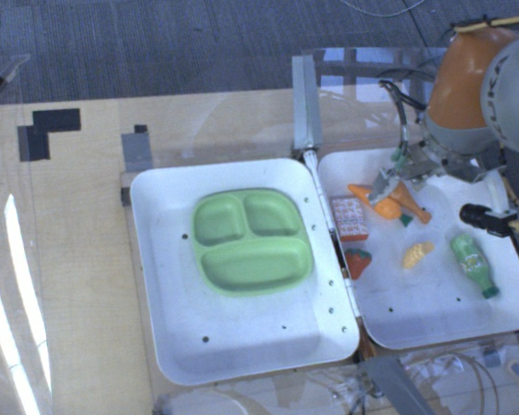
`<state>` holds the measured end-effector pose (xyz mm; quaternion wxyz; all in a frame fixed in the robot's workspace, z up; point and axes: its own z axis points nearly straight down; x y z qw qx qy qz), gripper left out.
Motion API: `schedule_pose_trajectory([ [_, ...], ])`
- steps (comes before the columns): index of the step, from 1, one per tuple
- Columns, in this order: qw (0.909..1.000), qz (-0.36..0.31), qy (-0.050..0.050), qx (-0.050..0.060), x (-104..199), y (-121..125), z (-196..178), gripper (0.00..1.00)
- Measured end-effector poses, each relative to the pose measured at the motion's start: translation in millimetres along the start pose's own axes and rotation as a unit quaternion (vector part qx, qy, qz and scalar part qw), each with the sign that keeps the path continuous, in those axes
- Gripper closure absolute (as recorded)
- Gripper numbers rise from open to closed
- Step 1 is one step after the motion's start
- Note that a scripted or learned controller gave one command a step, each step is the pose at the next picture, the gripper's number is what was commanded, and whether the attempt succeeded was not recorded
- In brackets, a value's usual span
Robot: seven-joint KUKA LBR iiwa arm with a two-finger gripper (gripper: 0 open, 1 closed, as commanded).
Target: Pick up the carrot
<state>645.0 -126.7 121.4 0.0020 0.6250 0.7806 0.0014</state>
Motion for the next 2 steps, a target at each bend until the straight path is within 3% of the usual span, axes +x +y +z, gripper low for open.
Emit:
schedule_pose_trajectory([
  [1, 0.9985, -0.055, -0.001, -0.001, -13, 17, 34, 0.0],
  [2, 0.9984, -0.057, -0.001, -0.002, -12, 18, 22, 1.0],
])
